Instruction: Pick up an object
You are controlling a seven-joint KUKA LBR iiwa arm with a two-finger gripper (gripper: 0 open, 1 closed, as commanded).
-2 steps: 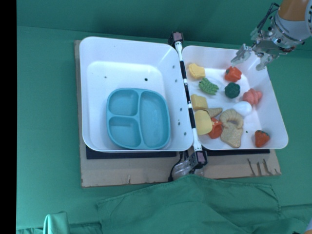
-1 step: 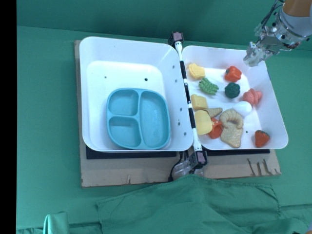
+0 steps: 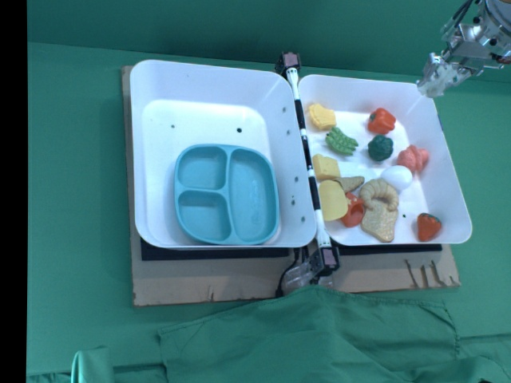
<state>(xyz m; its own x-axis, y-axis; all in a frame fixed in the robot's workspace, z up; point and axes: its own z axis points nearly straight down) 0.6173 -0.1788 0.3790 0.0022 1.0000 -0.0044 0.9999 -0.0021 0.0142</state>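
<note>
The right bin [image 3: 449, 183] holds several toy foods: a red pepper [image 3: 382, 120], a dark green broccoli [image 3: 380, 148], a green pea pod [image 3: 342, 140], a white egg [image 3: 397, 176], a strawberry [image 3: 429, 227], a pink piece [image 3: 413, 158], yellow pieces [image 3: 322, 116] and a tan pastry [image 3: 380, 211]. My gripper [image 3: 435, 76] hangs at the top right, above the far right corner of that bin, apart from all the toys. Nothing shows between its fingertips.
The left bin [image 3: 160, 94] carries a light blue divided plate [image 3: 227, 194]. A black-and-white rod [image 3: 306, 154] runs between the two bins. Both bins rest on brown cardboard [image 3: 200, 290] over green cloth, with a cloth fold [image 3: 319, 333] at the front.
</note>
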